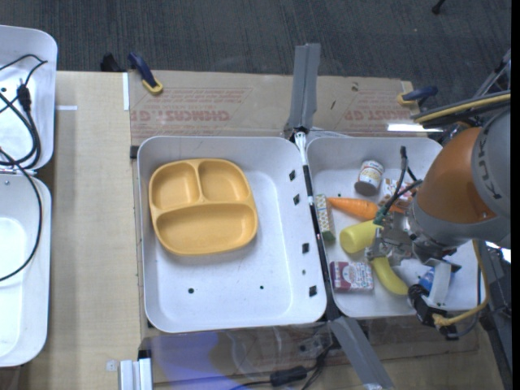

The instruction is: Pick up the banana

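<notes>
Two shallow white bins side by side on the desk (89, 218). In the left bin (236, 299), a yellow three-compartment plate (203, 205), sitting toward the far left corner. In the right bin (345, 157), a cluster of small things: a banana (390, 279) lying near the front edge, tilted, its upper end tucked under the gripper (392, 246); just left of the banana and touching it, a small dark red carton (352, 275) with white lettering too small to read; above the carton, a yellow cup-like piece (357, 236) on its side; above that, an orange carrot (355, 207) lying crosswise; farther back, a small can (370, 176) with a pale label, print illegible; along the bin's left wall, a narrow green-and-brown packet (324, 218), text unreadable. Grey arm with orange band (455, 181) reaching in from the right, part of a dark "KUKA" marking visible on its grey shell at the frame edge. Gripper low over the banana's upper end, close against the yellow piece; cannot tell from this view whether the fingers are parted or closed, nor whether anything sits between them. Behind both bins, a flat cardboard sheet (211, 104) with reversed red print reading roughly "CHEMCMZ", held by blue clamps (145, 73).
</notes>
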Available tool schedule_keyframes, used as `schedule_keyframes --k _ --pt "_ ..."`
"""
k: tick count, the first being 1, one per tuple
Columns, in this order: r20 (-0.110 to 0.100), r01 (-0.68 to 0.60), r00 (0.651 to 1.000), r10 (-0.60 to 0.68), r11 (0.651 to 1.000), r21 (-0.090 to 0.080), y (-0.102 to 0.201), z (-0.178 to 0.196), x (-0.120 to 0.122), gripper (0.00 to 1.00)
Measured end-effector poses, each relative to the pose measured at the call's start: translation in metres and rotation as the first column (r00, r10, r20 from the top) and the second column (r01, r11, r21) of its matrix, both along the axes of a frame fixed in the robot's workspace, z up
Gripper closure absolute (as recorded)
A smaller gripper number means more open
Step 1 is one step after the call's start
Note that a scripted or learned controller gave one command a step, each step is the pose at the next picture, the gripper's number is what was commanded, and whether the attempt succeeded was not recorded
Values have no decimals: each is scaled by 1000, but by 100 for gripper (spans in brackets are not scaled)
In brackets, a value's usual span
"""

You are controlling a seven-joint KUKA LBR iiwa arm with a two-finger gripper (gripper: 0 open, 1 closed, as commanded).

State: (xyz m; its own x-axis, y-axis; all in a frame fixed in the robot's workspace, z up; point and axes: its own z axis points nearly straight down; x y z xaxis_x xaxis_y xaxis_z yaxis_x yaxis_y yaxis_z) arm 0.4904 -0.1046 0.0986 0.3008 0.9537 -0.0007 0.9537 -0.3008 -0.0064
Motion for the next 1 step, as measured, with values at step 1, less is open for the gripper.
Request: schedule_keyframes --k 1 --pt "4 19 1000 -19 1000 -2 85 121 13 100"
